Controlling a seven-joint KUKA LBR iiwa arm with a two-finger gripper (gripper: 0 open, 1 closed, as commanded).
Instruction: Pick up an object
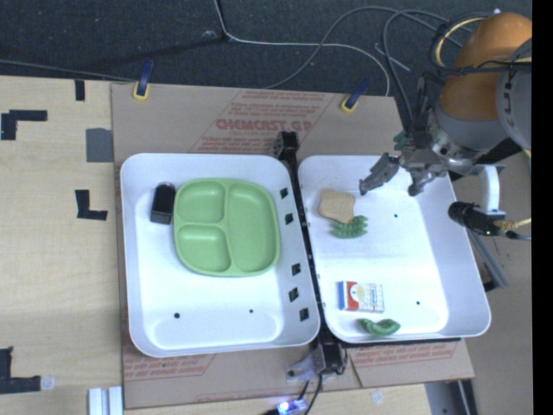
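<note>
My gripper hangs over the upper part of the right bin, fingers spread open with nothing between them. Just left of and below it lies a tan bread-like piece, with a small green leafy item touching its lower edge. Nearer the bin's front sit a small white, red and blue box and a green pod-shaped item. In the left bin a green divided plate lies flat, and a small black block rests at its left.
A black hinge strip runs between the two bins. Cables trail across the dark back surface. Yellow clamps hold the cardboard sheet under the bins. The arm's orange band is at top right.
</note>
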